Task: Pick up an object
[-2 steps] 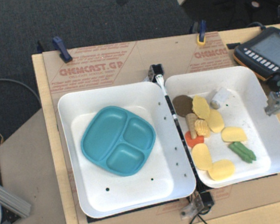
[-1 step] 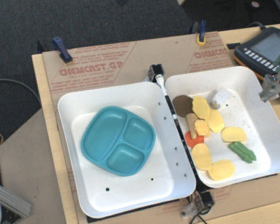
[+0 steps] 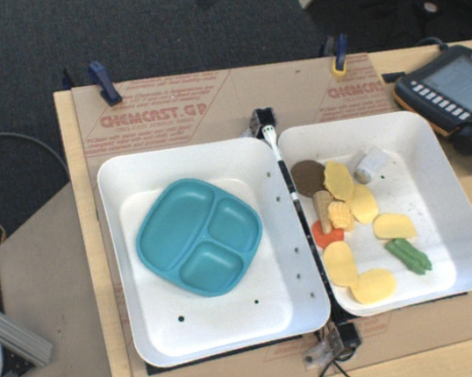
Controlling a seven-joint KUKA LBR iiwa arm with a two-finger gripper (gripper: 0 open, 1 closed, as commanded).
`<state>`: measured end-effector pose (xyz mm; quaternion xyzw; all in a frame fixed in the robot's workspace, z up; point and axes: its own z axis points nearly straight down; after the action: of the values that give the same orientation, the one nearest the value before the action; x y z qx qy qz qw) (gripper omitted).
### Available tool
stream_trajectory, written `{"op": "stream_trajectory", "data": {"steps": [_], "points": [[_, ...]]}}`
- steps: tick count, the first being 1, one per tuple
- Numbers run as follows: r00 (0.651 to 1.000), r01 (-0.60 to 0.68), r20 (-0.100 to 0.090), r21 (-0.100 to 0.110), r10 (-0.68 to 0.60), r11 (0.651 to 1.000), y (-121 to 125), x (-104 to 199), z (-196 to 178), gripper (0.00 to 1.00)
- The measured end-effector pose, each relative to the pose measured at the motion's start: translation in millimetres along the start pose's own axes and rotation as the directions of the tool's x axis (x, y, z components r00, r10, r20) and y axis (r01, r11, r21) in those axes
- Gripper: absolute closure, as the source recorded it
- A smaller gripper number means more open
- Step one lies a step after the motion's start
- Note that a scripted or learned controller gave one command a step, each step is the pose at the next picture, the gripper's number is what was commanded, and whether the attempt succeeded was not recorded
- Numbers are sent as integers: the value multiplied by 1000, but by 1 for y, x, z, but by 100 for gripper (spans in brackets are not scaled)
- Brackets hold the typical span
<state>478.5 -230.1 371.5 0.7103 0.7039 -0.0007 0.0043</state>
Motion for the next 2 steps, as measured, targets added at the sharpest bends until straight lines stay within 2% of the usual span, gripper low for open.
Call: {"op": "stream_trajectory", "data": {"steps": [1, 2], "points": [[1000, 19, -5, -9, -19, 1000, 2, 85, -102, 100], [1000, 3, -7, 12, -3, 1000, -1, 25, -23, 100]]}}
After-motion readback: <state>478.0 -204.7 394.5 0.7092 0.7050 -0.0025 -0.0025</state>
